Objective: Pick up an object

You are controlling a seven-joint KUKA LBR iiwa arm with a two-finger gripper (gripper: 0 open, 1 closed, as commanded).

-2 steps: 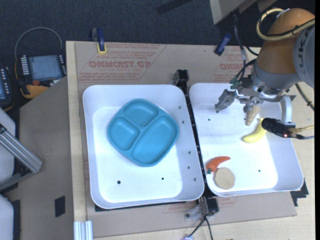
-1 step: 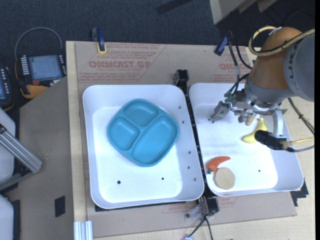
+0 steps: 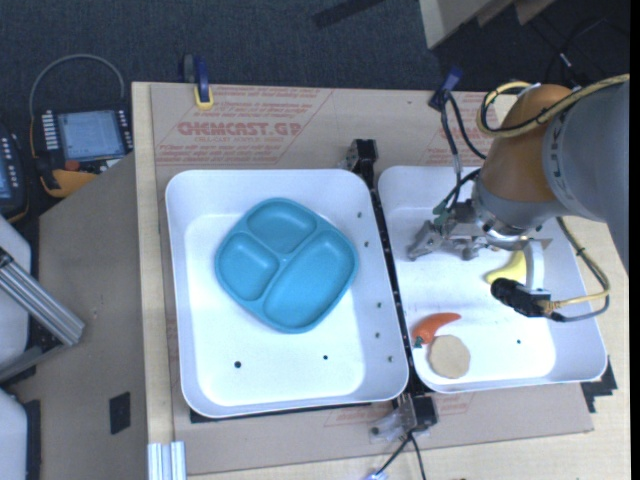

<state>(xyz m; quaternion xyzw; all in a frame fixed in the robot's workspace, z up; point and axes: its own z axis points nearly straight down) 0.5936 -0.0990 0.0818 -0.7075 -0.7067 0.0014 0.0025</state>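
My gripper [image 3: 443, 244] hangs over the upper left part of the right bin [image 3: 580, 368], its grey fingers spread apart with nothing between them. A yellow curved object [image 3: 511, 267] lies just right of the gripper, partly hidden by the wrist. Lower down in the same bin lies a small orange, carrot-like piece [image 3: 437, 324], and a round tan disc [image 3: 449, 356] touches it from below. A blue divided plate [image 3: 287, 263] rests in the middle of the left bin [image 3: 200, 368].
A black divider [image 3: 385, 268] runs between the two bins. The grey arm with its orange band [image 3: 520, 158] comes in over the right bin's upper right corner. Cables and a blue clamp [image 3: 444, 86] sit on the cardboard behind the bins.
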